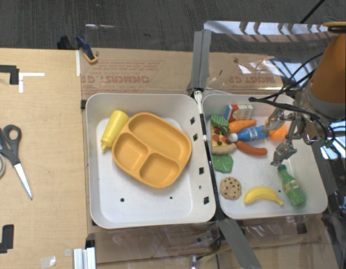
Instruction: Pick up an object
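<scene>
The right bin (311, 205) holds several toy foods. A green bottle (291, 187) lies at its right side, a banana (263, 195) near the front and a cookie (230, 188) to the banana's left. Further back lie a red sausage (252, 148), a blue bottle (252, 133), a carrot (242, 125), a pizza slice (220, 142), a green leaf (222, 162) and a small red-and-white carton (239, 112). My gripper (281, 153) hangs over the bin's right half, just above and behind the green bottle's cap and right of the sausage. I see nothing held in it.
The left bin (106, 206) carries a yellow divided plate (152, 149) and a yellow squeeze bottle (113, 129) by its back left corner. Scissors (14, 157) lie on the wooden bench at far left. Black cables (285, 91) trail behind the arm.
</scene>
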{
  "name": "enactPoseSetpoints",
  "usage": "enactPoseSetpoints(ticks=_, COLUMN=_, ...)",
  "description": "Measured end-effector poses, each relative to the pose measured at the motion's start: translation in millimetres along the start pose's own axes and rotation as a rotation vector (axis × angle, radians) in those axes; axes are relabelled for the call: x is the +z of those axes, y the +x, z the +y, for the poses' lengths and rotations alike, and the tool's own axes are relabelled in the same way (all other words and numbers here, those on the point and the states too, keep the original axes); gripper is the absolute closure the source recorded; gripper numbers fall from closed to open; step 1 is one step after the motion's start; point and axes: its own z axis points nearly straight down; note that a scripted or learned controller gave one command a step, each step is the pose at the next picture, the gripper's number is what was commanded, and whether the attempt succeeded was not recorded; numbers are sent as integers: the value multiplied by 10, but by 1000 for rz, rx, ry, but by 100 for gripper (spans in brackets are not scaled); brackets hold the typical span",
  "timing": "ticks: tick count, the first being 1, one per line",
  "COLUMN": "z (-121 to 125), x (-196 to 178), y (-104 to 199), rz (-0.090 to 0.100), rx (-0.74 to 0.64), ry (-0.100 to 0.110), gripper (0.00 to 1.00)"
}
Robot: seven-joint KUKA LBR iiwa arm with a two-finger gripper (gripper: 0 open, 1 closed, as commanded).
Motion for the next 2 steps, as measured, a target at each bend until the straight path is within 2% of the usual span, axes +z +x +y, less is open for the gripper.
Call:
enactPoseSetpoints(ticks=1, z=-274, x=1189, y=-170, rz=-2, rx=162, ry=1, gripper=0)
enactPoseSetpoints(ticks=2, z=196, x=1199, y=-386, rz=0, rx=392, ry=1, gripper=0)
